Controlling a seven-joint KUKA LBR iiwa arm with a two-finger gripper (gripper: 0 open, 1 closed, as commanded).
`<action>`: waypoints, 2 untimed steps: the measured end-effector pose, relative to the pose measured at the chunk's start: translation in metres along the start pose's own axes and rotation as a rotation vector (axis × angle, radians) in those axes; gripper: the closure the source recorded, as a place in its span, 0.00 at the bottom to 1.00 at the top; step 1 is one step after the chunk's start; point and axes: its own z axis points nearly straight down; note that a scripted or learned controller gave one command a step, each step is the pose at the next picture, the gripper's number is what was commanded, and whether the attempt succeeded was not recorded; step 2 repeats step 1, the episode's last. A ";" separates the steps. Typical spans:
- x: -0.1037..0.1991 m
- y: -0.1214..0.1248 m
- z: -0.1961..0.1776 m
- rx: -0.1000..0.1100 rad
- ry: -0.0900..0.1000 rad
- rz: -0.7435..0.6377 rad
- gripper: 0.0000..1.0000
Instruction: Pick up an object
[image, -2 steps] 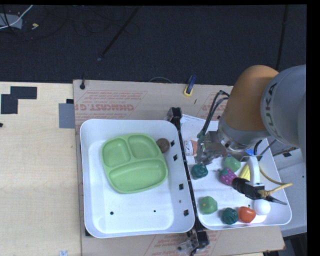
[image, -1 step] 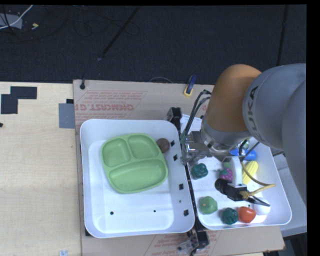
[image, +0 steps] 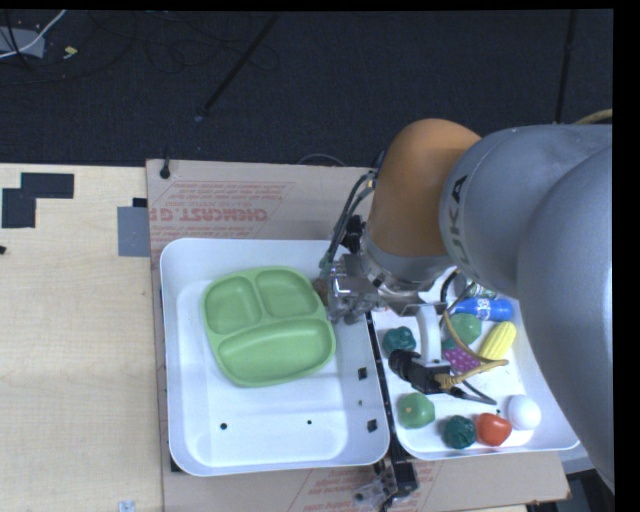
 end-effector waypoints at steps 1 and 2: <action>0.015 0.006 -0.008 0.000 -0.001 0.003 1.00; 0.015 0.006 -0.008 0.000 -0.001 0.003 1.00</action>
